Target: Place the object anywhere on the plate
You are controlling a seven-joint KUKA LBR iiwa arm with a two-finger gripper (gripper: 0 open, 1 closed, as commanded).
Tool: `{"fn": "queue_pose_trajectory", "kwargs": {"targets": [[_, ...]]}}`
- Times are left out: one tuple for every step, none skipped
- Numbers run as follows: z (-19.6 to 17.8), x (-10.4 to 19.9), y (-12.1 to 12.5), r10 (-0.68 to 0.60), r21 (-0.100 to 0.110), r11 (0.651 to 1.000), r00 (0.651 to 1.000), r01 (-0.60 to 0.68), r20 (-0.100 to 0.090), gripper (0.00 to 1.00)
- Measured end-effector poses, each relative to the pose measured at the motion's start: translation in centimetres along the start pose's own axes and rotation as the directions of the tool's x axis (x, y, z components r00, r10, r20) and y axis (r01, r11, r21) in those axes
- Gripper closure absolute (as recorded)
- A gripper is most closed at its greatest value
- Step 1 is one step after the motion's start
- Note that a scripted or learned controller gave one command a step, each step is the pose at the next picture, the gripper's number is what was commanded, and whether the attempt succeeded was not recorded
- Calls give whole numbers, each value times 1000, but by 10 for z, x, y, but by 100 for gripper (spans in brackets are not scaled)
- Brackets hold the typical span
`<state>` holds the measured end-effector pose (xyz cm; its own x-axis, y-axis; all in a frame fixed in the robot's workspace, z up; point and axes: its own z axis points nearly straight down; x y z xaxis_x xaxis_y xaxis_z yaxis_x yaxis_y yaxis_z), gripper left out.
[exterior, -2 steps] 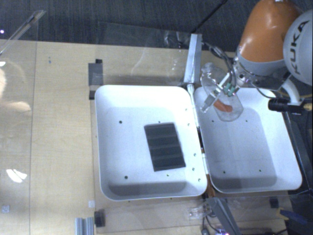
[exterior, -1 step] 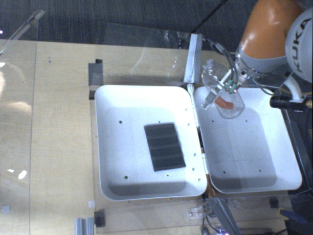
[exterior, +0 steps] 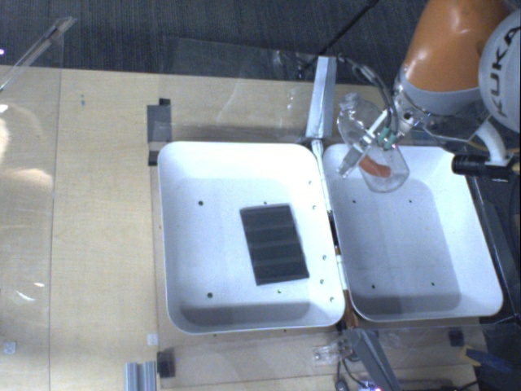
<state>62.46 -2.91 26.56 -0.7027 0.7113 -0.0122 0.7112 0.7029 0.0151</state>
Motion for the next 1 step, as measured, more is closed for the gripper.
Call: {"fn": "queue_pose_trajectory", "kwargs": {"targets": [[-11, -1, 2, -1, -5, 1000, 1000, 1, 4, 100]]}}
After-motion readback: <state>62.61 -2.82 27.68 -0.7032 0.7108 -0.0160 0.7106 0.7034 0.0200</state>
